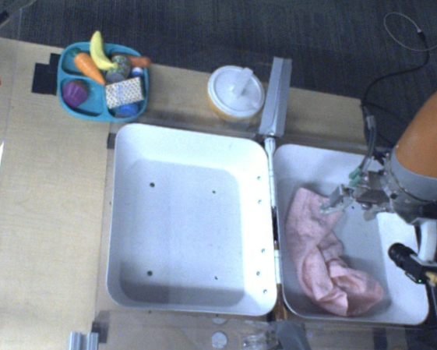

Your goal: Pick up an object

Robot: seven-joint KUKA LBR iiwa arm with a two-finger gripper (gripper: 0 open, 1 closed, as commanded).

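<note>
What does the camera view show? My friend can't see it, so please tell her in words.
A robot arm's gripper hangs over a crumpled pink cloth lying in the right white bin. The left white bin sits beside it, with a blue toy-food tray and a lidded cup behind.

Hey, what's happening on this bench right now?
A grey and orange robot arm reaches in from the right over the right bin, its gripper down at the upper edge of a crumpled pink cloth lying there. Whether it has hold of the cloth can't be told. Behind the bins sit a blue tray of toy food and a lidded cup.
</note>
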